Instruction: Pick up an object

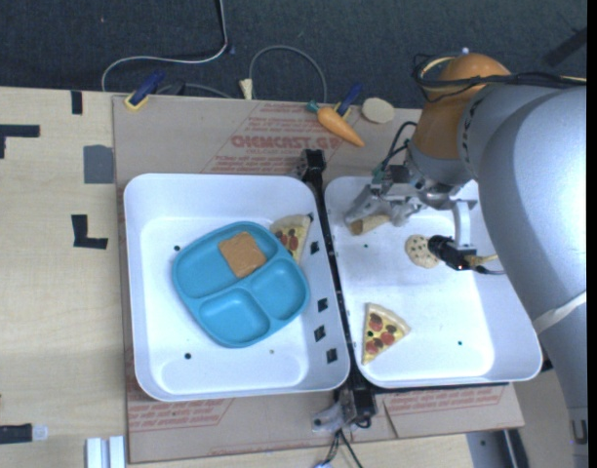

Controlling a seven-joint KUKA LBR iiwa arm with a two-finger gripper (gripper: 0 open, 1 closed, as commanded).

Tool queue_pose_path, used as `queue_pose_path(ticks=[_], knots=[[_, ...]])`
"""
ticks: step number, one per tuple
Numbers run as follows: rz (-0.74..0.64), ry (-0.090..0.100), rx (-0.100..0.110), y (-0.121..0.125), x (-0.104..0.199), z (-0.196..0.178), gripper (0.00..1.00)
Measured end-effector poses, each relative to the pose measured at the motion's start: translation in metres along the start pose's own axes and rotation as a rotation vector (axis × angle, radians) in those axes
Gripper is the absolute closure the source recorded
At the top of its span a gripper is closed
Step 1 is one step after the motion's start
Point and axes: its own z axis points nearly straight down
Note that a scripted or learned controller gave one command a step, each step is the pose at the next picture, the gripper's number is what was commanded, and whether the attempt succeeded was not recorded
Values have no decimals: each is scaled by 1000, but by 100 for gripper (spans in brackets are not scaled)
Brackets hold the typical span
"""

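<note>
Grey arm reaching from right, orange band above wrist, claw (362,217) lowered

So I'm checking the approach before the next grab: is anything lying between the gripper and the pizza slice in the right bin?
Nothing visible does. The gripper sits near the far left of the right bin, and the pizza slice lies nearer the camera on bare white floor. The cookie is off to the right of that line.

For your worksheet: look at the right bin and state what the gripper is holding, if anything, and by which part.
It cannot be told: the gripper sits low over a tan piece at the right bin's upper left.
</note>
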Motion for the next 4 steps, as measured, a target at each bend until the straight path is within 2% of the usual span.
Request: queue_pose_path(ticks=[3, 4], knots=[[-1, 0, 0, 0, -4, 0, 0], [0, -2, 1, 0, 6, 0, 0]])
